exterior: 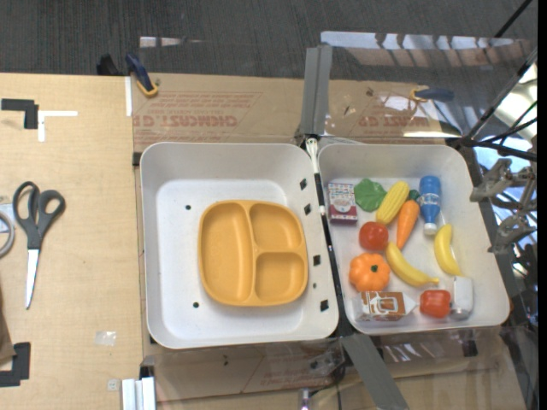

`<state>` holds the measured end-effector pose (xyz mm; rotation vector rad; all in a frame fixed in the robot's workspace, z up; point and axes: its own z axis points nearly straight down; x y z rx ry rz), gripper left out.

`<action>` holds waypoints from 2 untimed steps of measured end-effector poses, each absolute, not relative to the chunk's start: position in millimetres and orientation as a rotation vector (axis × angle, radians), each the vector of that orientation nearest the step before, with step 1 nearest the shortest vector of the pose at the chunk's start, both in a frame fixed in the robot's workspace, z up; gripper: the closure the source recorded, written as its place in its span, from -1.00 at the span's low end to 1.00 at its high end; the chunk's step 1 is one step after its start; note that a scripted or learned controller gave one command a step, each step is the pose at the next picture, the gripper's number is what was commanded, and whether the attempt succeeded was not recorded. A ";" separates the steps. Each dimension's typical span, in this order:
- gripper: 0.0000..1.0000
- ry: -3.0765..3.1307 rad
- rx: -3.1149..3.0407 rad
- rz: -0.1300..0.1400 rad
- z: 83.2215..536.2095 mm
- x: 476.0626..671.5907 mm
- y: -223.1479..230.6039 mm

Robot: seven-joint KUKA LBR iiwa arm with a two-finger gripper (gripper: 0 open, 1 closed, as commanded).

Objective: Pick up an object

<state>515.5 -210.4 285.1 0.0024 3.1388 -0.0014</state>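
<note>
Toy foods (402, 246) sit packed close in the right bin (487, 314), so a grab could bump neighbors; I cannot tell the jaws' state.

The divided plate (254, 253) lies in the left bin (162, 229). The right bin (479, 229) holds toy foods: corn (392, 202) behind carrot (406, 224), pumpkin (369, 272) left of a banana (408, 267).
</note>
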 end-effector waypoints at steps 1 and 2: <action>-1.00 3.140 0.004 0.000 142.4 494.0 -141.6; -1.00 3.124 0.150 -0.012 105.5 503.3 -111.9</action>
